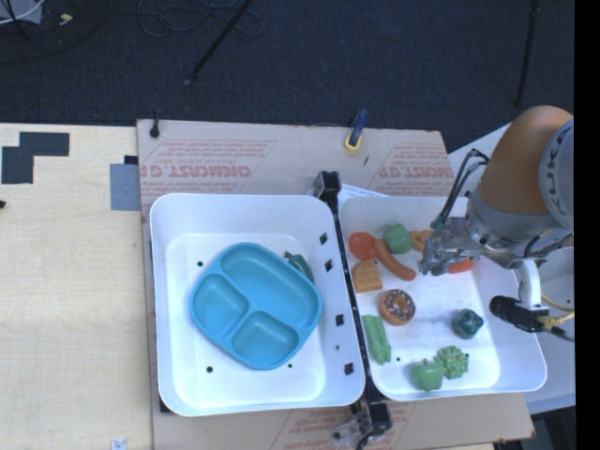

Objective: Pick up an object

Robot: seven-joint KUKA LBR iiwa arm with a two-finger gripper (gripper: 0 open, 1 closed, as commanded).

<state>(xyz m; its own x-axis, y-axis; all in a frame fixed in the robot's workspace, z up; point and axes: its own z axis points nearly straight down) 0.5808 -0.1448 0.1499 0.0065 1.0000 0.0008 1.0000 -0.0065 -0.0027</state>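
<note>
Jaws (439, 262) lowered into right bin (525, 368), upper right of frame; spread or pressed, cannot be told. Nothing seen pinched. Target likely orange piece (459, 266) just beside jaws.

Risk: crowding; sausage (395, 263) or green round piece (397, 238) nudged, small smooth plastic slipped.

Donut (397, 306) ringed; broccoli (453, 361) knobbly; blue plate (255, 304) glossy, three-sectioned, in left bin (178, 382).

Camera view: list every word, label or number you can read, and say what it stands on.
Red print runs across the cardboard sheet behind the bins, in two patches, turned upside down and too blurred to quote with any confidence.
More red print on the cardboard's near edge: unreadable.
</note>
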